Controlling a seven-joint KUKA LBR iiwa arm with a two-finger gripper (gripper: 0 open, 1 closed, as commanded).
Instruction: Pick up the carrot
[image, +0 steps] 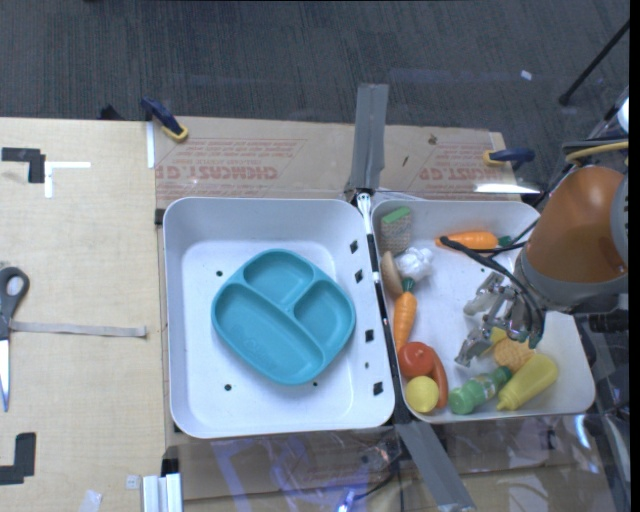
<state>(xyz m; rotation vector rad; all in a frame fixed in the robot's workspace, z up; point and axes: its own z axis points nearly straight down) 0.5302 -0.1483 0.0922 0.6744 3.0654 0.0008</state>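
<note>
1. Gripper (492, 322): metal, on the grey arm (578, 240) with the orange band, low over the right bin (570, 398). Jaws apart, with nothing between them.
2. Carrot (403, 315): orange with a green top, lying lengthwise along the right bin's left wall, well left of the jaws and apart from them.
3. Second carrot (470, 240): smaller, lying crosswise near the bin's far wall, beyond the jaws.
4. White piece (413, 263): crumpled in look, beyond the carrot's top; what it is cannot be told.
5. Tomato (417, 356): red, just below the carrot's tip, left of the jaws and nearer the camera.
6. Lemon (422, 393): yellow, touching the tomato's near side.
7. Green item (470, 394): near wall, just nearer than the jaws.
8. Yellow bottle (528, 382): right of the green item, tilted.
9. Corn (513, 352): yellow, just beside the right jaw.
10. Left bin (185, 330): holds a blue tray (283, 316) with three compartments, well left of the jaws.
11. Cardboard (240, 160): beyond the bins, printed in red, upside down; the lettering is too small to read with certainty.
12. Scissors (8, 300): on the bench, far left.
</note>
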